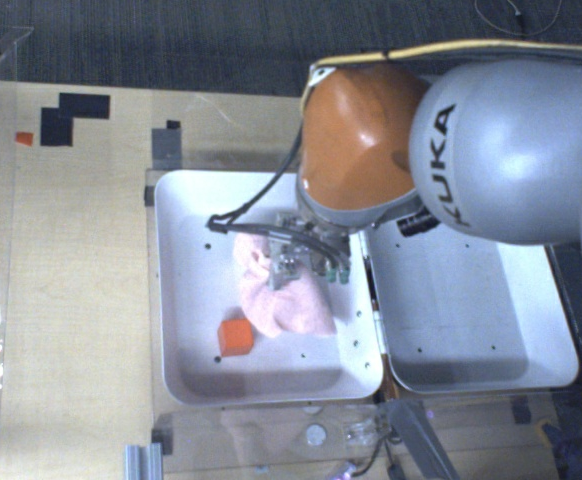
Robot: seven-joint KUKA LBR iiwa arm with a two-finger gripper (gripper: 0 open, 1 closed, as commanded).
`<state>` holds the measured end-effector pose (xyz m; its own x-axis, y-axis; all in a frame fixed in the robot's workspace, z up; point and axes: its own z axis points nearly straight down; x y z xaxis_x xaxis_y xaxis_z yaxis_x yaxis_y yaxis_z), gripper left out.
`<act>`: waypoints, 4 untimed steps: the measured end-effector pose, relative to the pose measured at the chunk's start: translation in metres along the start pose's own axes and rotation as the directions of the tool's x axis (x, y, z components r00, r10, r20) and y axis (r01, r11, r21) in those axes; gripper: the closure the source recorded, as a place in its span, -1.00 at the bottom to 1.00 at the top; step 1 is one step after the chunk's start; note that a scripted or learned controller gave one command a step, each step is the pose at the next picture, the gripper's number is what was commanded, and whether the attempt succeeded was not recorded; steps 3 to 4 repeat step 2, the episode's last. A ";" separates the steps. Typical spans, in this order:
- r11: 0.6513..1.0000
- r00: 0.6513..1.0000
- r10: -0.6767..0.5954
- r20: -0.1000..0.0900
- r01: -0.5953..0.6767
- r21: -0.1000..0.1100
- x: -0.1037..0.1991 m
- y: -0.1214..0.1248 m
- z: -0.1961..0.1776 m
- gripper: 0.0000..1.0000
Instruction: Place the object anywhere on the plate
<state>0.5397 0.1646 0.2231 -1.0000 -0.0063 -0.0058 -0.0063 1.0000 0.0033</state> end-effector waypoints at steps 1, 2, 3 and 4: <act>1.000 1.000 0.001 -0.003 -0.001 0.001 0.020 0.047 0.001 1.00; 1.000 1.000 0.001 -0.002 -0.001 0.000 0.020 0.047 0.000 -1.00; 1.000 1.000 0.001 -0.002 -0.001 0.000 0.020 0.047 0.000 -1.00; 1.000 1.000 0.001 -0.002 -0.001 0.000 0.020 0.047 0.000 -1.00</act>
